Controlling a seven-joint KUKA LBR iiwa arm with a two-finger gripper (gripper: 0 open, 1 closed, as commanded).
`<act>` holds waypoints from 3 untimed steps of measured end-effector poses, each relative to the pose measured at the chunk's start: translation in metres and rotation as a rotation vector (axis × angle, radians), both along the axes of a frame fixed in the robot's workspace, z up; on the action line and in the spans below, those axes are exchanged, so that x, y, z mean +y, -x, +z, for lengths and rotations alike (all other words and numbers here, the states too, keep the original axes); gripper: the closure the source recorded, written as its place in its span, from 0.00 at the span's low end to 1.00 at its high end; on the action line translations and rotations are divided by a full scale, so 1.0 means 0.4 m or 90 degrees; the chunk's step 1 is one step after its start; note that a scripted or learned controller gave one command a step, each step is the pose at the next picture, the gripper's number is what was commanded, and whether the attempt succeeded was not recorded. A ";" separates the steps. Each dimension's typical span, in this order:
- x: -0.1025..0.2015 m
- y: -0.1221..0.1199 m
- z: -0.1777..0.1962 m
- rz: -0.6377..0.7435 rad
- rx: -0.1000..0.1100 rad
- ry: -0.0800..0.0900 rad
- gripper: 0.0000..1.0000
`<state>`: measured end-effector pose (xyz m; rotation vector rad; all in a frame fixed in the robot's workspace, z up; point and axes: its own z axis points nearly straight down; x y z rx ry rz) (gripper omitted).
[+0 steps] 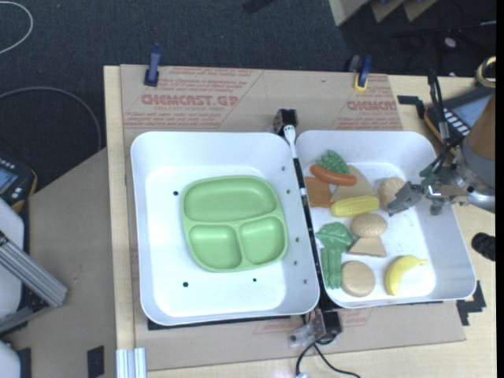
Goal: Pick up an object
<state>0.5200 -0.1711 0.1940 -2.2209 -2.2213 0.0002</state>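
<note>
The gripper (409, 198) hangs low over the right bin (449, 282), fingers apparently spread and empty — angled toward the toy food, the corn cob (354, 205) nearest — seemingly lining up a grab.

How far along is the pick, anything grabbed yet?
Done: the gripper has reached into the right bin and sits low beside the tan round piece. In hand: nothing shows between its fingers; they look spread. Left: close on an item and lift it. The corn, banana and sausage all lie in the bin, and the green tray in the left bin holds nothing.
</note>
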 end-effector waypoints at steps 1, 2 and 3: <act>0.062 0.095 -0.269 -0.002 -0.006 -0.001 0.00; 0.058 0.091 -0.233 -0.001 -0.009 0.001 1.00; 0.007 0.098 -0.035 -0.001 -0.005 0.003 1.00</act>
